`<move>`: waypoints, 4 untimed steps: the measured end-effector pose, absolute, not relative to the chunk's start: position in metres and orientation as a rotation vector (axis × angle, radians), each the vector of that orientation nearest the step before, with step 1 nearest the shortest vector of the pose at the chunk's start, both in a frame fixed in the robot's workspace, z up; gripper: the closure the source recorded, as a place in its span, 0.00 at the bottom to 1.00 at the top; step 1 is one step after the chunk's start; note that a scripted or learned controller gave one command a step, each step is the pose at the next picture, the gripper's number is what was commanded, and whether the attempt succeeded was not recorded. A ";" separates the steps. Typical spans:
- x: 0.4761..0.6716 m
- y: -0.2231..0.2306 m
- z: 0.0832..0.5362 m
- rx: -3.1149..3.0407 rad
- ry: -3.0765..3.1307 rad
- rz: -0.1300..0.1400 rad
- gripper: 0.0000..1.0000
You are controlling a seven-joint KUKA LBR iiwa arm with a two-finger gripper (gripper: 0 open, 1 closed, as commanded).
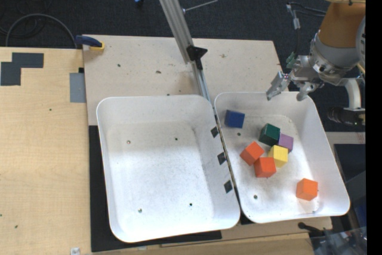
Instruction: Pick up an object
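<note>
The right bin (325, 146) holds several small blocks. A blue block (234, 119) lies near its far left corner. A cluster sits mid-bin: a dark green block (270, 133), a purple block (286, 142), a yellow block (278, 155) and two red-orange blocks (252, 153) (265, 166). An orange block (307, 189) lies alone near the front right. My gripper (290, 90) hangs over the bin's far rim, well above and behind the blocks. Its two fingers are spread apart with nothing between them.
The left bin (113, 128) stands beside the right one, with small black clips along the shared wall. A slanted aluminium bar (176, 21) rises from the bench behind the bins. A blue-and-yellow clamp (89, 42) sits at the bench's far left corner.
</note>
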State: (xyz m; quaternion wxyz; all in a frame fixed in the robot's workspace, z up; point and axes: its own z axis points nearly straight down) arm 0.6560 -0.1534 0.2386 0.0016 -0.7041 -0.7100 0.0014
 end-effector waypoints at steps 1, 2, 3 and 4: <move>0.565 -0.159 0.234 -2.221 -2.215 0.007 0.00; 0.509 -0.171 0.133 -2.221 -2.212 0.004 0.00; 0.507 -0.175 0.120 -2.226 -2.233 -0.015 0.00; 0.508 -0.176 0.130 -2.239 -2.223 -0.019 1.00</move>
